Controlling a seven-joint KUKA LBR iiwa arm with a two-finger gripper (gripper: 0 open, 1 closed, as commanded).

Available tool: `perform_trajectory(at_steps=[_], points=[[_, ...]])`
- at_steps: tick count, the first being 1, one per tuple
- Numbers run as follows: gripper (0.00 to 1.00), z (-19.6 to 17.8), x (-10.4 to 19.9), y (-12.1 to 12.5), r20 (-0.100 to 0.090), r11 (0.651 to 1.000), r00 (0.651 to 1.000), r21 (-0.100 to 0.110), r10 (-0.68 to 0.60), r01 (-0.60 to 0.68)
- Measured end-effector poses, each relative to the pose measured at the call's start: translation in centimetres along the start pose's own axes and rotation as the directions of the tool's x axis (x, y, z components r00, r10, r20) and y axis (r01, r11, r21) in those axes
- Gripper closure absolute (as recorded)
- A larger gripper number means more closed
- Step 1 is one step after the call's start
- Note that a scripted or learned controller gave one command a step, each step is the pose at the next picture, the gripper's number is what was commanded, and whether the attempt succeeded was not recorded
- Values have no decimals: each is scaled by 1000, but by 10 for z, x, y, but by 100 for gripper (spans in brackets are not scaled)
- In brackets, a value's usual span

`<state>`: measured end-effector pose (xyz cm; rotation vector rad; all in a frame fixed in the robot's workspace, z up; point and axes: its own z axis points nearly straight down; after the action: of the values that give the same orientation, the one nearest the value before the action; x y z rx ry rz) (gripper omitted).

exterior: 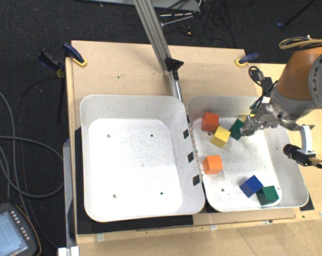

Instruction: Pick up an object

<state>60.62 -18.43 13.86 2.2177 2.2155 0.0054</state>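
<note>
Several blocks lie in the right bin (289,159). Near its back left are an orange block (210,121), a yellow block (221,137) and a dark green block (236,129), close together. Another orange block (212,164) sits by the left wall. A blue block (251,186) and a green block (267,195) rest side by side near the front edge. My gripper (250,127) is low in the bin, right against the dark green block's right side. The wrist hides what lies under it.
The left bin (91,143) stands beside the right one, sharing a raised middle wall (193,159). A metal pole (155,31) slants in from the back. Blue and yellow clamps (75,55) hold the board's back corners.
</note>
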Motion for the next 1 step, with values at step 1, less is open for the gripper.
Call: perform_trajectory(at_steps=[1], points=[[100, -55, 10, 1, -1, 1000, 1000, 1, -5, 5]])
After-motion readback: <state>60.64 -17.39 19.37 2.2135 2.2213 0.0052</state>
